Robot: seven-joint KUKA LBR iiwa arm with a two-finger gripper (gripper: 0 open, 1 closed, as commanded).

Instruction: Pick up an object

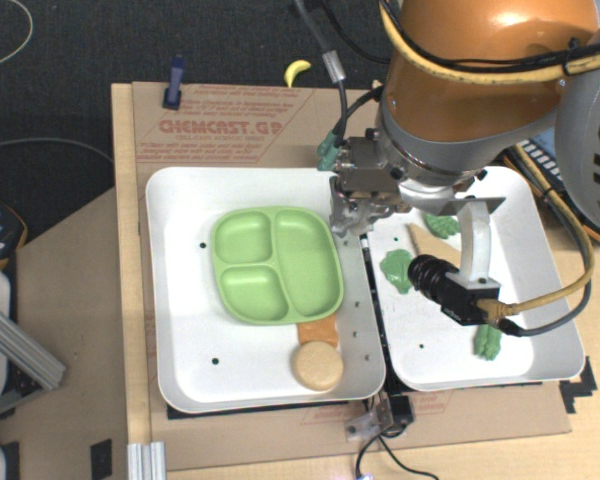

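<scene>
**A:** ok top-down cam, what's in the left bin (170, 268)?

**B:** green plate (277, 264) with three compartments, sitting about mid-bin. Just below it there's a round tan cookie (318, 366), with an orange bit (318, 330) poking out between the two.

**A:** and the right bin (540, 363)?

**B:** a few green pieces: one (395, 270) near the divider, one (488, 342) by the front edge, one (442, 225) partly under the arm (480, 58).

**A:** claw?

**B:** claw (348, 218) hangs over the seam between the bins, next to the plate's top right corner. Can't tell its state, wrist blocks the view.
</scene>
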